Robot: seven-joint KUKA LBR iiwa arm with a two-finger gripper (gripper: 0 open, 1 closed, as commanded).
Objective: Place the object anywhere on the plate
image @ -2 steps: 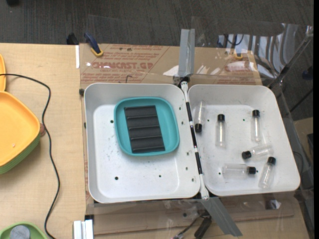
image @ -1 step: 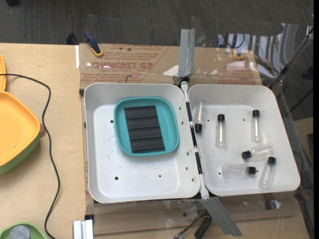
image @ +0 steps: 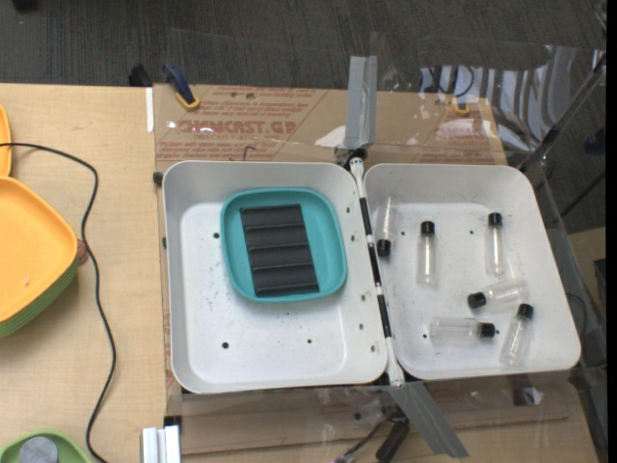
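— What lies nearest the camera?

— At the closest edge, a green round thing [image: 34,449] in the left corner, cut off by the frame. A black cable [image: 96,287] runs up the wooden bench [image: 116,162] beside it.

— And the bins?

— The left bin [image: 270,345] holds a teal plate [image: 234,258] in its far half, with a black ridged insert [image: 278,249] lying flat inside it. Nothing else rests on the plate.

— Where are the objects to be moved?

— All in the right bin [image: 458,258]. Six clear vials with black caps. Nearest, one vial [image: 458,331] lies on its side, with another [image: 518,333] slanted just beside it. A third [image: 496,295] lies a little farther back. Beyond those, two [image: 425,254] [image: 496,244] lie lengthwise, well apart. The sixth [image: 383,222] rests against the wall between the bins.

— Any of them touching the plate?

— No, all are apart from it, across the divider.

— What is at the left?

— Stacked orange plates [image: 29,249] on a green one, at the bench's edge.

— Farther back?

— Printed cardboard [image: 241,119] behind the bins, a grey upright post [image: 362,104] at their junction, and a blue-and-yellow clamp [image: 180,85] at the cardboard's far left corner.
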